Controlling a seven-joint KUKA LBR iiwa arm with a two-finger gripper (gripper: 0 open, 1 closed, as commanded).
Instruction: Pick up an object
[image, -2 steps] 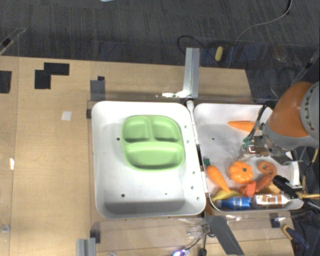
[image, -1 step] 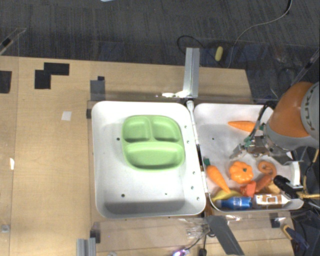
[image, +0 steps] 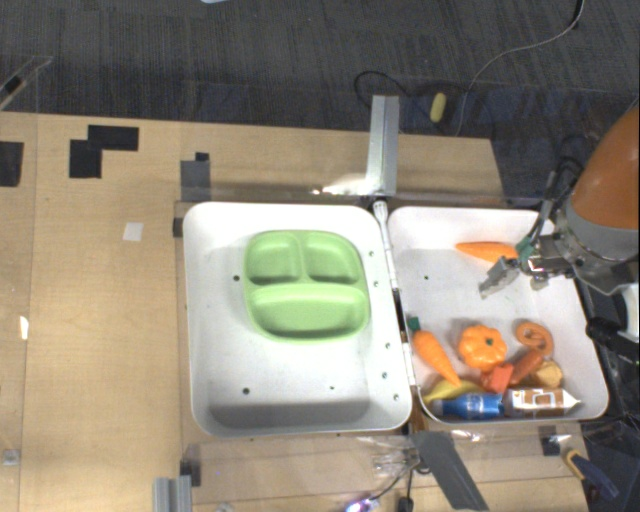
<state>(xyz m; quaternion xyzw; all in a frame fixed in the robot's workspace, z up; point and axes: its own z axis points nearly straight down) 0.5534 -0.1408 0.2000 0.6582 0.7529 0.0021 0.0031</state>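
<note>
Arm reaches from right; hand (image: 503, 272) over right bin (image: 440, 235), beside carrot (image: 484, 250).

Bright, even light; slightly soft focus

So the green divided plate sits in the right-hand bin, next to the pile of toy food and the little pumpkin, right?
Not quite. The camera view shows the green divided plate in the left bin, by itself. The pile of toy food, with the little pumpkin, lies in the right bin.
</note>
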